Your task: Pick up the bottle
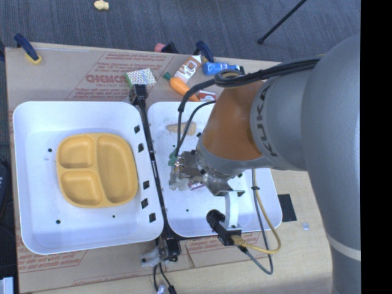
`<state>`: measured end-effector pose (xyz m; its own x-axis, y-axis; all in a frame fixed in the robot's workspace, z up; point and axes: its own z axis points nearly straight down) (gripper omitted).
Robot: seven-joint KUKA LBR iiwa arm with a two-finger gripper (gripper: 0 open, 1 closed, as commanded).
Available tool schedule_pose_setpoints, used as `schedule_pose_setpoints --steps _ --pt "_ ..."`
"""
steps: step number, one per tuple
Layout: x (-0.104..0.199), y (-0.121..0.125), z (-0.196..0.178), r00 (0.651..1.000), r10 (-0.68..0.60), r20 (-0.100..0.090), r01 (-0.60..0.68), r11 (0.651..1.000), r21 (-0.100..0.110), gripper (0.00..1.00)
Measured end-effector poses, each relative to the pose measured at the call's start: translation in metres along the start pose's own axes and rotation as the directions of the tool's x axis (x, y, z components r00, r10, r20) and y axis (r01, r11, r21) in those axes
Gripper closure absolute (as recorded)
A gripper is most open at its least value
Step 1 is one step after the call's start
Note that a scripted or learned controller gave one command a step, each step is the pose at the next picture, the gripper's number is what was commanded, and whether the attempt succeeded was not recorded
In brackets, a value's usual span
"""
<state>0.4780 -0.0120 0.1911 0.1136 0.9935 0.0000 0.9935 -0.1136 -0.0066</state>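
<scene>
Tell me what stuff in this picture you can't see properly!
- The gripper, camera view: the arm's grey wrist covers most of it, so what it's doing is unclear.
- The right bin: the arm hides most of its floor.
- The bottle behind that bin: its orange end slips under the arm, and the label is too small to read.
- The little yellow thing on the carpet: too small to name.

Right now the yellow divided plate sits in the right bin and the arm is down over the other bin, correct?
Not quite. The camera view shows the yellow divided plate in the left bin, not the right one. The arm is down over the other bin, the right bin, as you said.
</scene>
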Motion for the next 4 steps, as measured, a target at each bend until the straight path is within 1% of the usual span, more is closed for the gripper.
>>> schedule_pose_setpoints --steps 1,2,3,4 --pt "-0.130 0.013 0.054 0.972 0.237 -0.002 -0.237 0.972 0.000 1.00" --pt "-0.130 0.013 0.063 0.892 0.452 -0.002 -0.452 0.892 -0.001 1.00" --pt "-0.117 0.012 -0.069 0.831 0.557 -0.004 -0.557 0.831 -0.002 1.00" --pt "-0.133 0.013 0.004 0.790 0.613 -0.003 -0.613 0.790 0.001 1.00"
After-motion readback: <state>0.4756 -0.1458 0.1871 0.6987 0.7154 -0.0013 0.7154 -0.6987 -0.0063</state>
